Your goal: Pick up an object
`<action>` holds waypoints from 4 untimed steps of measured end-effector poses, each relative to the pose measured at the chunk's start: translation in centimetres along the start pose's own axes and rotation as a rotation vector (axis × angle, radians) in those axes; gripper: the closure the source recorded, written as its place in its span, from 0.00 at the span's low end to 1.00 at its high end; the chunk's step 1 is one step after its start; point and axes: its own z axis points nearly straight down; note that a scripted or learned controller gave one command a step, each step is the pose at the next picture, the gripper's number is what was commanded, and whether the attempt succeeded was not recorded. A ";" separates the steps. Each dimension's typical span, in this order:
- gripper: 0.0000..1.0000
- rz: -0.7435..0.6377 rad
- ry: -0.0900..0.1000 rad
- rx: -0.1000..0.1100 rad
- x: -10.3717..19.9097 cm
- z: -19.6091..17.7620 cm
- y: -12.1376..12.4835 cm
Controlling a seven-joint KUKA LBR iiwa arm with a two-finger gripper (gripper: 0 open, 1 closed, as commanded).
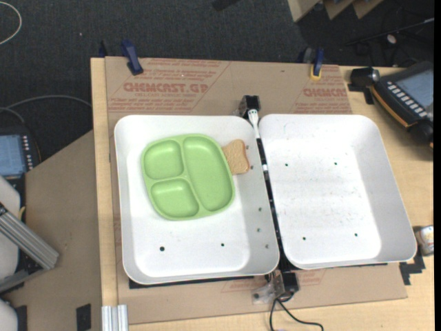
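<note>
Green tray [187, 176] touching tan sponge [237, 157]

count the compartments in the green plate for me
3. The green plate in the left bin has one long compartment on its right side, one at upper left and one at lower left. None looks hidden.

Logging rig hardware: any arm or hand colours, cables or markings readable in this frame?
Cannot tell from this frame. A small grey metallic piece sits at the right edge beside the right bin; too little to say whether it belongs to the arm.
</note>
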 end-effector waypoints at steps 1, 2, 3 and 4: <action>1.00 0.000 0.011 0.030 3.1 10.2 -3.7; 1.00 0.005 0.000 0.008 -3.4 3.2 -1.4; 1.00 -0.002 0.010 0.025 0.1 10.5 -3.5; 1.00 -0.002 -0.001 -0.001 -1.8 -3.9 0.0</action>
